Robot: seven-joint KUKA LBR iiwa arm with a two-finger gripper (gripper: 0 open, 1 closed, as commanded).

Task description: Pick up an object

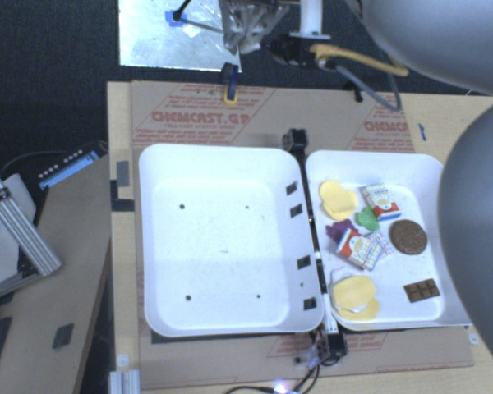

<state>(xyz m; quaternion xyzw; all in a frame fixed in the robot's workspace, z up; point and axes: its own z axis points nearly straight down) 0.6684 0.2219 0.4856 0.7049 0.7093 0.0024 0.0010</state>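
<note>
1. Scanning from the left, the left bin [222, 245] offers nothing to grasp, so the pick has to come from its neighbour across the divider [308, 228] where the two rims meet.
2. The gripper [245, 29] hangs high at the far edge of the bench, above the cardboard sheet [205, 115] and well apart from both bins. It carries nothing between its fingers; how far they stand apart cannot be told from this angle.
3. The right bin [431, 171] holds all the candidates in a loose cluster: a yellow disc [338, 198] at the far side, a small carton [379, 200], a green piece [366, 217], a purple piece [339, 231], a printed packet [364, 250], a brown round biscuit [409, 237], a second yellow piece [354, 294] near the front, and a brown chocolate bar [421, 290].
4. The chocolate bar looks the soundest target, since it lies apart from the rest with bare bin floor around it; the flat biscuit would probably give the fingers little to close on.
5. The centre cluster is best avoided: carton, green piece, purple piece and packet lie touching or just beside one another, so a descent there risks pinching two things or nudging them aside.
6. A good approach would travel across to the right bin first, centre over the chosen item, then drop straight down with the fingers spread across its narrow side, clear of the bin wall.
</note>
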